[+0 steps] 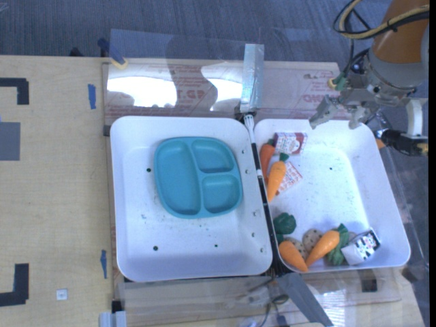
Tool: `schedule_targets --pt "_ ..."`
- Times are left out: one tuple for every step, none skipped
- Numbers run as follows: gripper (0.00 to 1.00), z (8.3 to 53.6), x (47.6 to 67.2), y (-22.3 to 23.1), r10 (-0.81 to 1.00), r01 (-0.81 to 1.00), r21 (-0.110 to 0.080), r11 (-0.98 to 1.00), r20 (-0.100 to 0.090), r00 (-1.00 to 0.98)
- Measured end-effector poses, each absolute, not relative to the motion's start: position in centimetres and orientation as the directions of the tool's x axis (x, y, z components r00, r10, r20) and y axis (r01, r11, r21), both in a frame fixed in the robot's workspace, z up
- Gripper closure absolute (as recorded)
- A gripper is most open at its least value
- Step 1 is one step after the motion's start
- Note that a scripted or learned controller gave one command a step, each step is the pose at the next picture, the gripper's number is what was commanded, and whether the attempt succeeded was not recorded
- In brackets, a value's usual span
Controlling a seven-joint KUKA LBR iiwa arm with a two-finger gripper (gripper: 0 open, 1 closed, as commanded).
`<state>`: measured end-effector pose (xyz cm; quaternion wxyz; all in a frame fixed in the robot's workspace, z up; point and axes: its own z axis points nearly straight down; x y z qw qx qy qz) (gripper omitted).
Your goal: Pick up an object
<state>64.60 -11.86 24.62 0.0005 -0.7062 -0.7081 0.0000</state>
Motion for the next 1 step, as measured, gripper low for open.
schedule_targets --pt "0.0 12.49 66.43 -9.02 0.987 0.987 -0.011 0.161 0.004 -0.161"
